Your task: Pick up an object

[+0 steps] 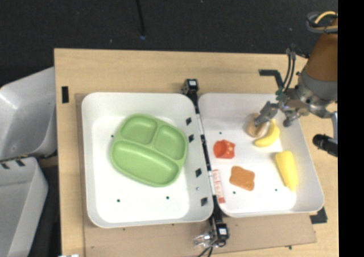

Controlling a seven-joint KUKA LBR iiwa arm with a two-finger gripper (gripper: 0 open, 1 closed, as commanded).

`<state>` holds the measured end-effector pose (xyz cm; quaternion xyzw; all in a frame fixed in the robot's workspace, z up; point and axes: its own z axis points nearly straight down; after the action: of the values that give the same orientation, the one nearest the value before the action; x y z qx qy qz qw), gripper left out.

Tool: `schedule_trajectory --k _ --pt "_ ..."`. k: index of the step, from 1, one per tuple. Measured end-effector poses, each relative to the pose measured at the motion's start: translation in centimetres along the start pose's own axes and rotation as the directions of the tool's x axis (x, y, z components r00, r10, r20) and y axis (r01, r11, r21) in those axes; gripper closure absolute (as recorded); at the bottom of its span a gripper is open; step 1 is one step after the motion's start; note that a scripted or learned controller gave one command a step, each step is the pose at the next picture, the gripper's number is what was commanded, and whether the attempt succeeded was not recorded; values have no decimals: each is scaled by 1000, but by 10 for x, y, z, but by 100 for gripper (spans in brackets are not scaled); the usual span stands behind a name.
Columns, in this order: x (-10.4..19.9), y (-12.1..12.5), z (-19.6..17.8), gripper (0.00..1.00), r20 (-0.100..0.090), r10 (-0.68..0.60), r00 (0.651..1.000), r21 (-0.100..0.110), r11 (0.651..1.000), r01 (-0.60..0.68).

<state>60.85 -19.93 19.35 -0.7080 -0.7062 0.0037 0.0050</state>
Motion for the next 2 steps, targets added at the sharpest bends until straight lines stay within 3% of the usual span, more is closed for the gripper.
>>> schedule_trajectory --k 1,2 --pt "0 3 -9 0 3 -4 1000 -13 1000 4" --pt "-4 10 36 0 4 -3 1000 -11 1000 3"
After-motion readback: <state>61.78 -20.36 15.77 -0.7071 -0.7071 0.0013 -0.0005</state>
